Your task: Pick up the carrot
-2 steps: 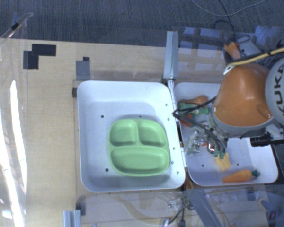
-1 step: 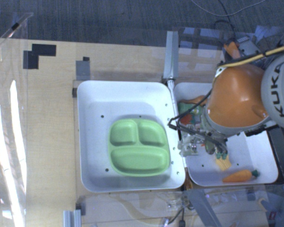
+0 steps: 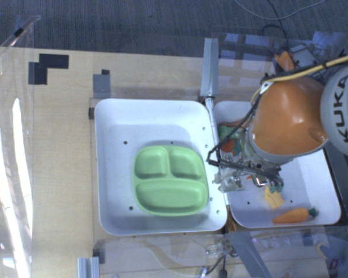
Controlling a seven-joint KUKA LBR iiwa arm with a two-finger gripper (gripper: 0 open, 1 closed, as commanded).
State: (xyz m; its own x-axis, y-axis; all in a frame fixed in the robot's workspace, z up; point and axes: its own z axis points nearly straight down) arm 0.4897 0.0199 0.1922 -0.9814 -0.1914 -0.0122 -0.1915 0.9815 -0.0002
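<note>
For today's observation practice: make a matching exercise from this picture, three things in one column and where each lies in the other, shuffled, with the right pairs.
Things:
1. carrot
2. green divided plate
3. gripper

Places:
A. in the left bin
B. over the right bin's left part, apart from the carrot
C. near the right bin's front edge

Pairs: 1-C, 2-A, 3-B

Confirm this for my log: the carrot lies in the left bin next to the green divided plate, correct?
Not quite. The camera view shows the carrot in the right bin, near its front edge. The green divided plate sits alone in the left bin.
</note>
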